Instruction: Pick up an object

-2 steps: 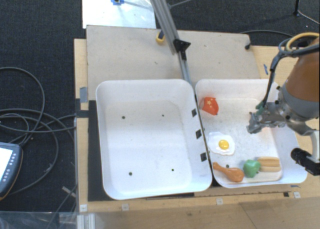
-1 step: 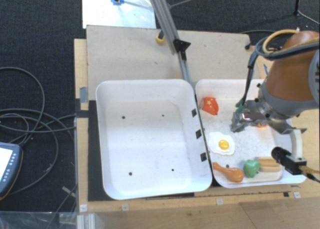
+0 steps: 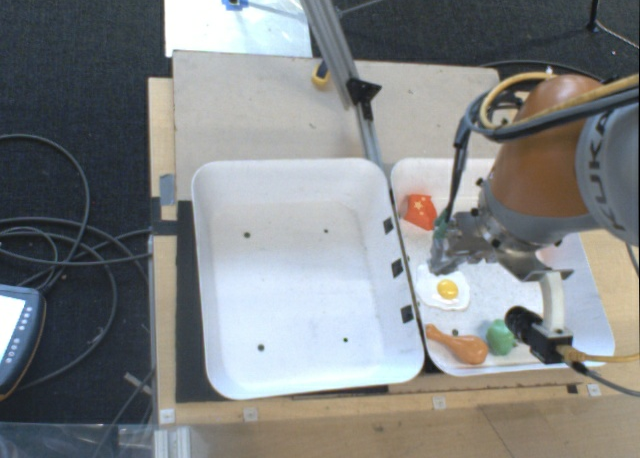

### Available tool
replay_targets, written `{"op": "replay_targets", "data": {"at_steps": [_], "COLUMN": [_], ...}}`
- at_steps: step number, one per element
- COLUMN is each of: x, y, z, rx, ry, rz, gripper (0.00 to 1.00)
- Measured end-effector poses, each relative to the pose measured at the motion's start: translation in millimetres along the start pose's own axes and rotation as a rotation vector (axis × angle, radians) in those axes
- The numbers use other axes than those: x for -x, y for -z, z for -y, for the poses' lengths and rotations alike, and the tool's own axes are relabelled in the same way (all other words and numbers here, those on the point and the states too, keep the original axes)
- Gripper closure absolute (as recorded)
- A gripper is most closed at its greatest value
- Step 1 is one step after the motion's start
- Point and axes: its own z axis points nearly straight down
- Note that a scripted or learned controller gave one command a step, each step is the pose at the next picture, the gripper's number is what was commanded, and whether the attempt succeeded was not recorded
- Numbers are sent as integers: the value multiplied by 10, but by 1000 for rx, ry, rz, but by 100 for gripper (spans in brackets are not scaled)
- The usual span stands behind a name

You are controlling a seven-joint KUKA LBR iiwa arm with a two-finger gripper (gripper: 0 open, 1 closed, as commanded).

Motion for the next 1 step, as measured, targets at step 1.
{"op": "replay_targets", "data": {"at_steps": [1], "x": [-592], "y": [52], "z": [49], "rx": [1], "ry": [3], "rz": [-1], "gripper": [100]}}
